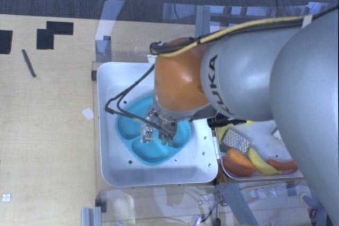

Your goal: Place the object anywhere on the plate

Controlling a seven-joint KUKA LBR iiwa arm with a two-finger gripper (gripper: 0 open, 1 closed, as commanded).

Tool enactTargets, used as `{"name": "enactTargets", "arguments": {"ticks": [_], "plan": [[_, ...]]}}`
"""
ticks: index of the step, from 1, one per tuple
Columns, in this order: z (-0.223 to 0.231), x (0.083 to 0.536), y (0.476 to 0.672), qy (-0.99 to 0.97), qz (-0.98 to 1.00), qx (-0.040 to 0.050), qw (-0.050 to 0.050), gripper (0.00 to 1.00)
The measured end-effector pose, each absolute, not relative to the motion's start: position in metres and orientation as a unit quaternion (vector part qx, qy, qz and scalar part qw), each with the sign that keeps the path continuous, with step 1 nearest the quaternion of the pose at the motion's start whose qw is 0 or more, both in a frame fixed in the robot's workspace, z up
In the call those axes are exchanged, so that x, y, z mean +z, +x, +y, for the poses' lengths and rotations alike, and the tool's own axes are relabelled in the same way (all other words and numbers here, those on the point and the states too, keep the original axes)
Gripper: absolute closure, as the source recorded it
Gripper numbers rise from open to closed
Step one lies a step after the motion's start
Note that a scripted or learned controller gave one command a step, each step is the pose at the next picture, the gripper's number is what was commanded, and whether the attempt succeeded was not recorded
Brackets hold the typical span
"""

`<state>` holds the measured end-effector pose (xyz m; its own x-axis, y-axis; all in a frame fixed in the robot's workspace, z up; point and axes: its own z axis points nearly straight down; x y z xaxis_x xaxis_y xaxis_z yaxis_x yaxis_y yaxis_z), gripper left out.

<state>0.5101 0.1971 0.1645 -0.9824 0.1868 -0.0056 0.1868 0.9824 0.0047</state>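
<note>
The arm hangs over the left bin (108, 166), its gripper (157, 136) low above the blue plate (132, 127), so this looks like the placing step. Whether it is spread or closed, and whether it carries the object, I cannot tell. The next move likely calls for a release onto the plate, then a straight lift. The right bin (229, 171), at three o'clock from the plate, holds a banana (260, 161), a carrot (241, 158), a red piece (282, 165) and a speckled block (235, 139).
</note>
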Motion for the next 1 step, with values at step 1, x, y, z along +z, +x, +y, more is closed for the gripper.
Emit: {"name": "enactTargets", "arguments": {"ticks": [1], "plan": [[0.1952, 0.1618, 0.4873, 0.251, 0.968, 0.0011, 0.001, 1.0]]}}
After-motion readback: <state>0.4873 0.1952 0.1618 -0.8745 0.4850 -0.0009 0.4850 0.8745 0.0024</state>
